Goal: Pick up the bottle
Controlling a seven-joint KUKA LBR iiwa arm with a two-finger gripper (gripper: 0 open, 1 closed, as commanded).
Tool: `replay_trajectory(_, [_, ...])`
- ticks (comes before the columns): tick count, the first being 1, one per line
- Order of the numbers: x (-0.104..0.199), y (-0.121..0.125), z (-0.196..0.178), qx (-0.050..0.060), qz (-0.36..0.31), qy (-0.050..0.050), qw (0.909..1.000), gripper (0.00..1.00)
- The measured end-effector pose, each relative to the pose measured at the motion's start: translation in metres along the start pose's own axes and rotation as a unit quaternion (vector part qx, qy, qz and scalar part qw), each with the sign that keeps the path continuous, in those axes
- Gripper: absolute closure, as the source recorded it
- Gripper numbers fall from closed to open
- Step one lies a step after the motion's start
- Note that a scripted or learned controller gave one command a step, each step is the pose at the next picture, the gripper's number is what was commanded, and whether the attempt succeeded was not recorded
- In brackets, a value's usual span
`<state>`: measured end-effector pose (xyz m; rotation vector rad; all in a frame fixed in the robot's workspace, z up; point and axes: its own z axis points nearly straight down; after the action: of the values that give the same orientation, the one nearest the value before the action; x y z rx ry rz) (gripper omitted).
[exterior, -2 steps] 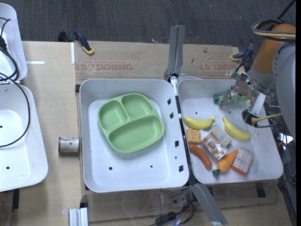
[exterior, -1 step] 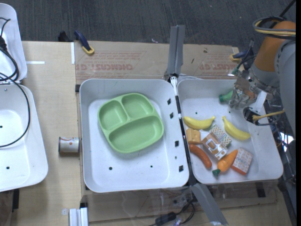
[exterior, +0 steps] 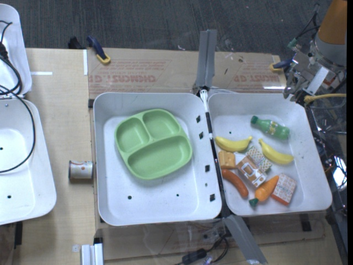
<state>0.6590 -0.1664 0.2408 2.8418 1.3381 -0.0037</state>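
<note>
Your tool (exterior: 295,87) hangs at the upper right, above the right bin's (exterior: 317,164) far corner; you cannot tell its state. Beneath lies the wooden bench (exterior: 60,76), dark floor beyond. The bottle (exterior: 270,127) lies in the right bin's upper part, with bananas, carrot and cartons nearby. The left bin (exterior: 105,164) holds a green plate (exterior: 153,143).

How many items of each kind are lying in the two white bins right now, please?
Bottle: 1
Bananas: 2
Carrot: 1
Sausage: 1
Small cartons and boxes: 4
Green divided plate: 1
Total: 10
</note>
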Motion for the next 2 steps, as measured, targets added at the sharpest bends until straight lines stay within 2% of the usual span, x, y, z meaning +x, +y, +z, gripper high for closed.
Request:
replay_trajectory(1, [0.000, 0.000, 0.001, 0.000, 0.000, 0.000, 1.0000, 0.00])
replay_trajectory(2, [-0.016, -0.024, 0.126, -0.008, 0.006, 0.005, 0.9999, 0.00])
